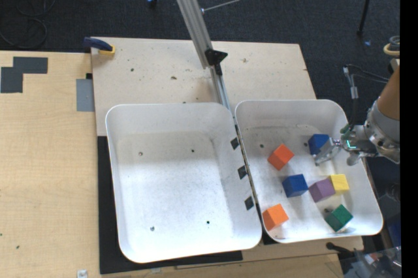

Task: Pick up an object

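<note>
Your tool (331, 151) sits low at the right bin's (297, 110) right wall, beside the far blue cube (319, 142), its opening and grip impossible to tell, while two orange cubes (281, 156), another blue (294, 185), purple (321, 190), yellow (339, 183) and green (339, 217) lie nearer you.

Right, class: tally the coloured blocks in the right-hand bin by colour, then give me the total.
Orange blocks: 2
Blue blocks: 2
Purple block: 1
Yellow block: 1
Green block: 1
Total: 7 blocks, all in the right bin.
</note>
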Available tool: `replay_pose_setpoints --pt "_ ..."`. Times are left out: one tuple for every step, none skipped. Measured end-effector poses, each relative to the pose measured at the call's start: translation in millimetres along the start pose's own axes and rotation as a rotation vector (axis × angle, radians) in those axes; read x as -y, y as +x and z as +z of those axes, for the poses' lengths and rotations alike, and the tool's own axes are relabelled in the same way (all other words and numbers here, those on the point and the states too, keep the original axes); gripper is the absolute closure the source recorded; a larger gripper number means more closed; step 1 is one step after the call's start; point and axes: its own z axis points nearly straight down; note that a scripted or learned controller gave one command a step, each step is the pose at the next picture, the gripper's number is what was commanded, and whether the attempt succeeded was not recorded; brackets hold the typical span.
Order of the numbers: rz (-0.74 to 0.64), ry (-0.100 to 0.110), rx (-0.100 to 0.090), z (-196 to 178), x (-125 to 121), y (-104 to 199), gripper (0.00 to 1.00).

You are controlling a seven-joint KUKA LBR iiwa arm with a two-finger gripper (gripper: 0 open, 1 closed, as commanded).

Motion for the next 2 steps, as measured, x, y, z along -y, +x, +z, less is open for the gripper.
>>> replay_pose_setpoints --pt "0.0 -0.004 0.001 -2 -1 -1 0.0" --pt "0.0 -0.004 0.002 59 1 -6 0.0"
